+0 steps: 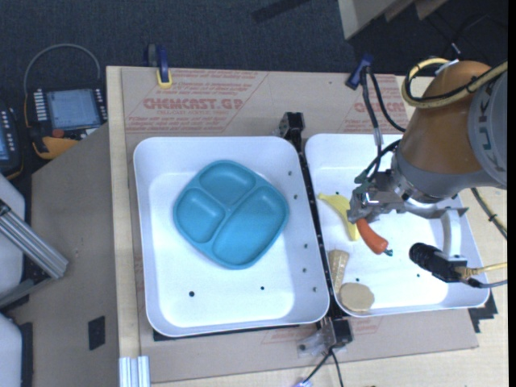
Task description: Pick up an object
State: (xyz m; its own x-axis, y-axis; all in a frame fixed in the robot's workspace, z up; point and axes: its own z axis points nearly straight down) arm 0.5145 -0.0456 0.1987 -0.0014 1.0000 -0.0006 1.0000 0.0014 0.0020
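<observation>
Bench board [201,95], pale with red lettering, carries two white bins side by side with a dark strip between them.

Left bin [153,216]: one blue divided plate [231,213], near centre and slightly toward 12 o'clock. I see bare floor all round it, widest at 6 o'clock.

Right bin [339,156]:
- yellow piece [333,206] at 9 o'clock, close to the wall
- orange piece [372,238] just beside it, toward 4 o'clock
- tan cone [338,264] at 7 o'clock, near the wall
- tan disc [356,297] below the cone, against the front rim

Gripper [360,206]: over the yellow and orange pieces. I cannot tell whether it is open, closed or gripping.

Arm [451,143]: covers the right bin's 3 o'clock side.
</observation>
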